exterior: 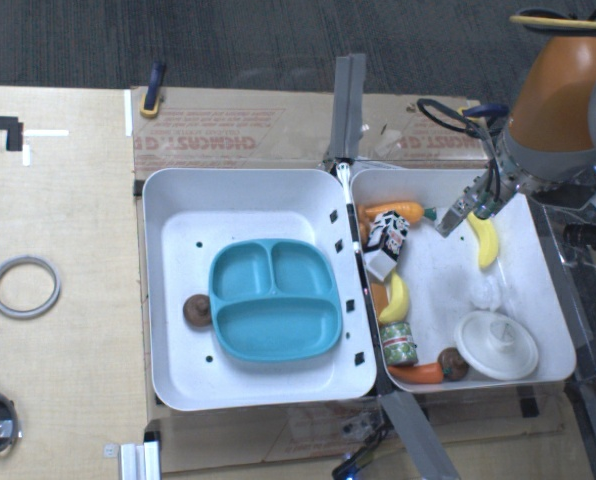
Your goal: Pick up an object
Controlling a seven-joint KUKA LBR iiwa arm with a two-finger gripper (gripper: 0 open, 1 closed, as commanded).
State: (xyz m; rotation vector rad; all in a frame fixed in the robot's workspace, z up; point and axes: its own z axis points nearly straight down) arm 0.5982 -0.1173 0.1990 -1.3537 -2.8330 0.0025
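End effector (468, 210) sits over the right bin (553, 298), upper part. A yellow banana (486, 240) lies just beside it, below-right, long axis running roughly top-to-bottom w/ slight curve. Can't tell how the end effector is set; nothing seen held. Likely target: the banana, nearest obj.

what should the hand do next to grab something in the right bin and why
Probably ease straight down onto the small yellow banana. The hand sits at the banana's upper end in the right white bin, with nothing seen between its fingers, and bare bin floor surrounds that fruit.
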